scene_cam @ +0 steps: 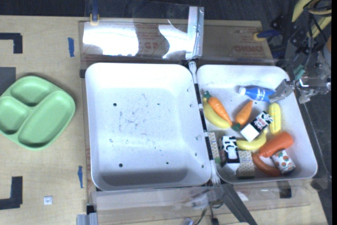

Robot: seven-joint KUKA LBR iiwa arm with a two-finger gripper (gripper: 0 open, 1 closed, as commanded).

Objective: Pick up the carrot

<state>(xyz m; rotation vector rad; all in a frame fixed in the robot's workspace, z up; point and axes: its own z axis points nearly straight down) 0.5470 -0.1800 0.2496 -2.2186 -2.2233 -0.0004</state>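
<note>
Lying in the right bin (308,137), your carrot (218,108) sits near the left wall, green top toward the back, touching a banana (215,116) beneath it. A second orange piece (244,112) lies just beside it; you could grab that by mistake, or drag the banana along. The gripper (295,86) hangs at the bin's far right rim, well apart from the carrot; whether it is open or closed you cannot tell. Writing on the blue bottle (256,93) and the small cartons (229,148) is too small to read.
</note>
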